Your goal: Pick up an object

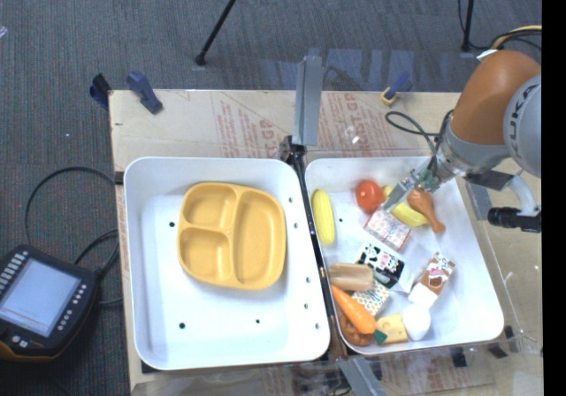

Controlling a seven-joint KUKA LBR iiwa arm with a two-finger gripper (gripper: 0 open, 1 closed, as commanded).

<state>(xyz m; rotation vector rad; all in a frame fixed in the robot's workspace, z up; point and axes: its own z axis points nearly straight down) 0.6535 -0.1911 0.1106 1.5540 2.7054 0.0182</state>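
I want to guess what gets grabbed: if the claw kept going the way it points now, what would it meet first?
Probably the pink-patterned packet, just beyond the claw tips along its down-left slant. Depth is unclear, so the red tomato beside it might get brushed.

The scene was recorded by one camera, fixed above the bench (212, 120) and pointed down at a slant. Both white bins were taken in whole: the left bin (150, 297) and the right bin (478, 297), side by side in the near part of the picture. The far edge of the bench and a strip of grey floor (133, 14) behind it were also included. The arm (500, 111) was seen entering from the right.
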